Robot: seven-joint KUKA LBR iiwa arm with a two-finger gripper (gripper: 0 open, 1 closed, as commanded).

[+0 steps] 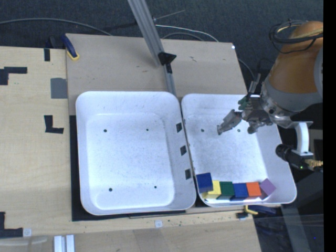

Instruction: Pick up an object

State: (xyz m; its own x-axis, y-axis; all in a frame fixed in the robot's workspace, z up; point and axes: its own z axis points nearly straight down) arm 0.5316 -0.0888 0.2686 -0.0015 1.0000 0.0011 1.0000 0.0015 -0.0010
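Observation:
My gripper point(235, 129) hangs over the upper middle of the right bin point(210, 109), reaching in from the right. Its two fingers point(226, 124) are spread apart and open, with nothing between them. Several small blocks lie in a row along the bin's near edge: a blue block point(203, 181), a yellow block point(212, 191), a green block point(226, 188), a second blue block point(240, 191), an orange block point(253, 189) and a purple block point(267, 186). The gripper stands well apart from that row, up towards the bin's far side.
The left bin point(89, 140) lies beside the right one, their rims touching along the middle. A slanted metal pole point(147, 22) crosses the bench behind the bins. The arm's orange band point(296, 62) sits at the right edge.

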